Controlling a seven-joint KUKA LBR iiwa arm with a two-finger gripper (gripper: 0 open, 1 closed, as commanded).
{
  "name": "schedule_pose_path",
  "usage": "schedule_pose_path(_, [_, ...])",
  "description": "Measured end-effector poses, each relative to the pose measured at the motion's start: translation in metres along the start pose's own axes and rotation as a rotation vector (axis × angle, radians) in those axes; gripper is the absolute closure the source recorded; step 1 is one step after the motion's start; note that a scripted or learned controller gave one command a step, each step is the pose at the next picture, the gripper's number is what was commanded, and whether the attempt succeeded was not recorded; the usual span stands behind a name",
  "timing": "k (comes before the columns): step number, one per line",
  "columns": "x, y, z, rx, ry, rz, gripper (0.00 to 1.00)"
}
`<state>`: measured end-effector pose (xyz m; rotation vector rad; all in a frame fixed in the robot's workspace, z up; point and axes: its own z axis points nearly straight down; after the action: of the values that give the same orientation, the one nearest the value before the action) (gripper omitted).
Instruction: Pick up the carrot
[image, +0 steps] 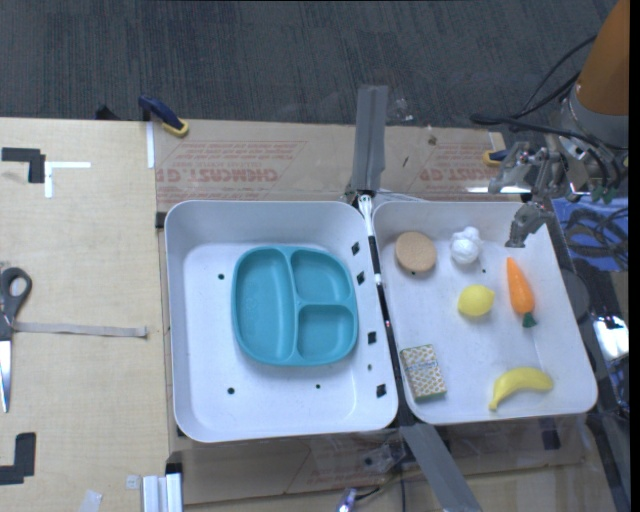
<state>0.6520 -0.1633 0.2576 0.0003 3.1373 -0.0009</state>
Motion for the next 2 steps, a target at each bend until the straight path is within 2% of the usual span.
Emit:
schedule_pose_path(1, [0.047, -0.037, 0.132, 0.0, 0.001, 0.092, 0.0])
schedule_pose_path(2, [0.052, -0.058, 0.164, 0.001, 0.0, 0.137, 0.0])
